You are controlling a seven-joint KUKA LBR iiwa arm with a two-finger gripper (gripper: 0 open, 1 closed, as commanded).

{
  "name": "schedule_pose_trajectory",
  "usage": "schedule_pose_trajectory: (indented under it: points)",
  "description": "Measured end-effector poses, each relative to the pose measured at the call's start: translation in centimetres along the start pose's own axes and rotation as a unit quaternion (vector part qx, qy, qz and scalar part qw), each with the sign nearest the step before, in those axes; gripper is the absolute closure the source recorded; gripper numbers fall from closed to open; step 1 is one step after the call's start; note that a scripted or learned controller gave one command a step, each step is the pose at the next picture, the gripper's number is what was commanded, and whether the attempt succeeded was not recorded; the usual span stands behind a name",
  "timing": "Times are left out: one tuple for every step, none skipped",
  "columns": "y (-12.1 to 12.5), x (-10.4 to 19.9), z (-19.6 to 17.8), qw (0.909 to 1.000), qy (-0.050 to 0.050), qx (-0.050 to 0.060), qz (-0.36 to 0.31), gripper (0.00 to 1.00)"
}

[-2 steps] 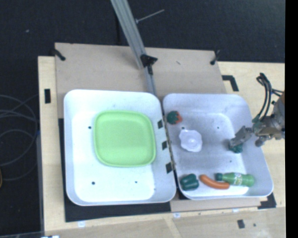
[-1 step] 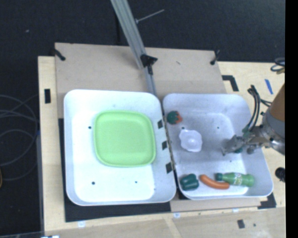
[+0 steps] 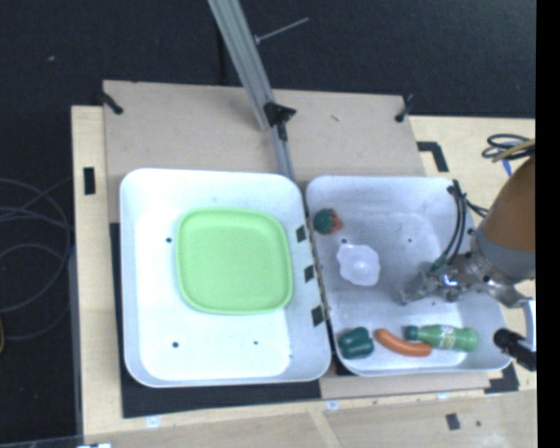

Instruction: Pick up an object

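The right bin [image 3: 392,199] holds several items. A clear plastic cup [image 3: 358,263] lies near its middle, and a small green and orange piece [image 3: 325,220] sits by its left wall. Along the front lie a dark green block [image 3: 356,343], an orange sausage-shaped piece [image 3: 401,343] and a green bottle [image 3: 443,337] on its side. My gripper [image 3: 422,287] hangs low over the bin's right half, just above the bottle and to the right of the cup. Nothing shows in its grasp.
The left bin [image 3: 149,250] carries a light green square plate [image 3: 233,259]. A grey metal rail [image 3: 247,54] slants in from the top to the divider between the bins. The arm's orange band [image 3: 515,215] and its cables sit over the right bin's right edge.
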State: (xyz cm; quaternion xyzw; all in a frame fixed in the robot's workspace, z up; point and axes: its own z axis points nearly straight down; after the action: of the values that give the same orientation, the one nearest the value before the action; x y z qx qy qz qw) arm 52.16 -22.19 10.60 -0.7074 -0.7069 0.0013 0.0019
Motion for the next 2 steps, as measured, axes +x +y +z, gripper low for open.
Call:
schedule_pose_trajectory:
  points:
    - [0.0,-0.1,0.5,1.0000,-0.001,-0.003,0.000,0.00]
    - [0.1,-0.1,-0.6,1.0000,-0.001,-0.004,0.000,1.00]
